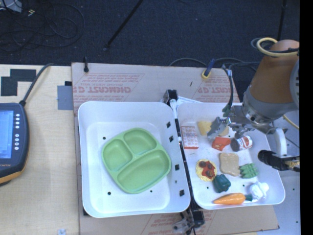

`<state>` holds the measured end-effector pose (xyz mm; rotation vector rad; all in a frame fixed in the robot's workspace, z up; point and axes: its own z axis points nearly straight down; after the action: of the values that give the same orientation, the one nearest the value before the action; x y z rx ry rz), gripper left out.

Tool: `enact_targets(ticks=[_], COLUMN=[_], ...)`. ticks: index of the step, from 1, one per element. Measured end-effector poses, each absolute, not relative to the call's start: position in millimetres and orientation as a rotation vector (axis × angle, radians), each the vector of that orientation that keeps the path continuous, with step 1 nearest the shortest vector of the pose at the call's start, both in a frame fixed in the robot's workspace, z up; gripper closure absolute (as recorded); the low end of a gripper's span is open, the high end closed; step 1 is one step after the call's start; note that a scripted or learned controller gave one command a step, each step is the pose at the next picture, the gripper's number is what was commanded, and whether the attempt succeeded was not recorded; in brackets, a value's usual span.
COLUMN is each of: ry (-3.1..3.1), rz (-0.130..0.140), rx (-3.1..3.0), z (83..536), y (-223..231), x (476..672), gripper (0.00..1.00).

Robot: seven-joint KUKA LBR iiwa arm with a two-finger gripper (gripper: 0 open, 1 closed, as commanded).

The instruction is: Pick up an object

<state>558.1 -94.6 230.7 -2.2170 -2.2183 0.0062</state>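
A teach pendant (pixel 11 138) is seen at the far left of the bench, well apart from the bins. The left bin (pixel 93 131) is occupied by a green divided plate (pixel 136 159), set tilted near the middle; bare white floor is left all round it, widest along the far and near walls. The two bins are joined at a central rim fitted with black clips (pixel 177 168).

In the right bin (pixel 276 192), objects are crowded. A small white-and-red packet (pixel 189 136) lies just beside the central rim, with a pale yellow block (pixel 204 128) beyond it. Nearer the front, a toy pizza slice (pixel 206 170) lies just beside a dark teal piece (pixel 221 182), and a toy carrot (pixel 230 199) rests close to the near wall. A toy bread slice (pixel 229 163) sits in the middle, with a green toy vegetable (pixel 248 170) just to its right and a white piece (pixel 259 189) near the front right corner. Little open floor is left between them.

The gripper (pixel 229 130) is lowered over the far part of the right bin, beside a red toy (pixel 221 143) and a small can (pixel 242 143). Whether its fingers are spread or pressed together cannot be told, and nothing is seen pinched between them. The arm (pixel 271 87) enters above the far right wall.
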Motion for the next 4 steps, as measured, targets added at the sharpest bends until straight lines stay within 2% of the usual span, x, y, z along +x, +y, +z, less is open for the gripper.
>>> enact_targets(ticks=[1, 2, 3, 4], ry=[-2.211, -2.226, -2.224, -2.226], rz=[0.003, 0.001, 0.0, 0.002], rx=[-2.222, -2.223, -2.222, -2.224], z=[98, 89, 89, 89], y=[-138, -128, -130, -125], x=[542.8, 604.7, 646.2, 645.2], gripper=[0.0, 0.0, 0.0, 0.0])
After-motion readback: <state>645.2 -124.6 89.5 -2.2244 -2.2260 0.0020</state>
